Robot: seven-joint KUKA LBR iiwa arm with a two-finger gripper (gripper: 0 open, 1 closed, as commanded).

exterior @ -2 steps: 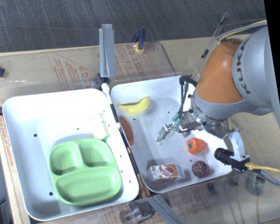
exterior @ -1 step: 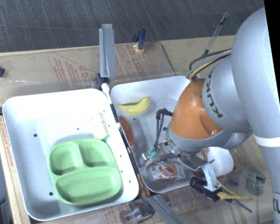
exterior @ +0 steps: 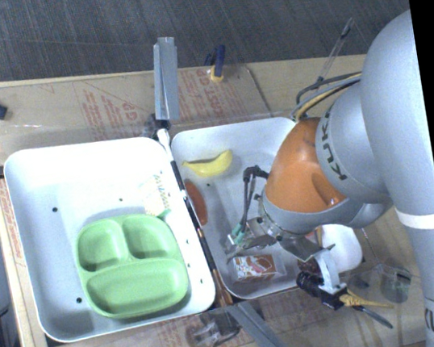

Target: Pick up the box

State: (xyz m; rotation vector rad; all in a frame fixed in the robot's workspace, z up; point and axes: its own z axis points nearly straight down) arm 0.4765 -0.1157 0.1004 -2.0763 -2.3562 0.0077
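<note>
Camera view puts the small brown printed cardboard box (exterior: 254, 266) flat at the right white plastic bin's (exterior: 210, 235) near edge. My gripper (exterior: 244, 239) hovers just beyond it, grip unreadable. Farther back lies a yellow banana (exterior: 208, 164).

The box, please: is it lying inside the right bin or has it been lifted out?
Inside. The box lies flat on the floor of the right bin, near its front edge, just below the gripper.
</note>
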